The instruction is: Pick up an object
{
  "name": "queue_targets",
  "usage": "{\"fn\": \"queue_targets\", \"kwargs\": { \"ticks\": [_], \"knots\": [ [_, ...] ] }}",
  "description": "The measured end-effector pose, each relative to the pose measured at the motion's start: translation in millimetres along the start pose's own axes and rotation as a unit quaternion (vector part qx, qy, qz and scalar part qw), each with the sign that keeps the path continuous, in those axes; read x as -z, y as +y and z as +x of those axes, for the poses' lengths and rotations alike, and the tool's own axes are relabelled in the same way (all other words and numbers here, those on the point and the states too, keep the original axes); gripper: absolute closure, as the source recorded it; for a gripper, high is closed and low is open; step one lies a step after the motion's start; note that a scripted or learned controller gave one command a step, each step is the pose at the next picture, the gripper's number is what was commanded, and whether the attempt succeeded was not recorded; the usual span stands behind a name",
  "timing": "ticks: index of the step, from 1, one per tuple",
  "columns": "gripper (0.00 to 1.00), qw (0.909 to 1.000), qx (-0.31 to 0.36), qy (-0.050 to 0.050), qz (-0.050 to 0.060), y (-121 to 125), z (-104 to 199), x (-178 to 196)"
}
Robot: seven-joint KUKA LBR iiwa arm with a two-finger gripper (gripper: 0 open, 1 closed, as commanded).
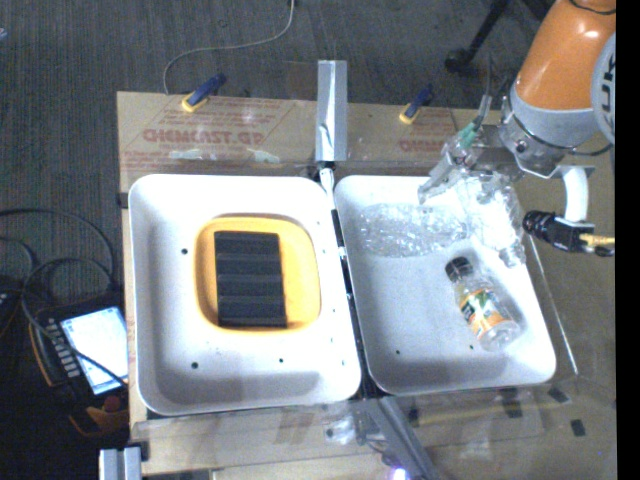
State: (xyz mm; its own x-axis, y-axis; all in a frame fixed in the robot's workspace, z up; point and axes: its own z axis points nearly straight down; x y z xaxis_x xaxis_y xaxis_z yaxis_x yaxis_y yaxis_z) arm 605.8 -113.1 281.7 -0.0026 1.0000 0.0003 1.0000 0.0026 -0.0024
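Note:
In the right bin a small clear bottle with a black cap and an orange-and-green label lies on its side, right of the middle. A crumpled clear plastic wrap spreads along that bin's far side. The left bin holds a yellow pad with a black ridged top. My gripper hangs over the far right corner of the right bin, above the plastic wrap's right end. Glare and the clear plastic blur its tips.
A metal divider post stands behind the seam between the bins. Two blue-and-yellow clamps sit on the cardboard backing. A black cable fitting juts out by the right bin's right rim. A tablet lies at the far left.

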Motion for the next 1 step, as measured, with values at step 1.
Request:
{"fn": "queue_targets", "kwargs": {
  "ticks": [1],
  "knots": [
    [0.00, 0.9997, 0.026, -0.001, 0.000, -0.5, -57.5, -94.4]
  ]
}}
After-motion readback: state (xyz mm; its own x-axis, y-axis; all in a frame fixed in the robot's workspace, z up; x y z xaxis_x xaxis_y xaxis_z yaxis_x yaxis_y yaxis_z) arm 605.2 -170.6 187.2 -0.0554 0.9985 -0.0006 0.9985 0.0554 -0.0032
